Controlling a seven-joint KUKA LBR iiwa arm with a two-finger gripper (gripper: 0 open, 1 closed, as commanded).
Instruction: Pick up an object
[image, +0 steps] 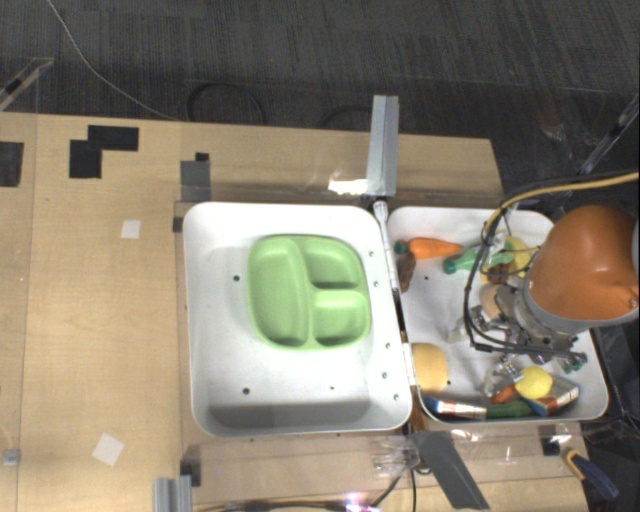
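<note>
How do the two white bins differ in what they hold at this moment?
The left bin holds one green divided tray; the right bin holds many small items, including a carrot. The arm hangs over the right bin, not the left. Both are shallow and white.

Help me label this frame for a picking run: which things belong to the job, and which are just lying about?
Job:
end effector, low in the right bin
carrot
yellow ball
yellow lemon-like piece
marker

Lying about:
green divided tray
left bin holding it
</note>
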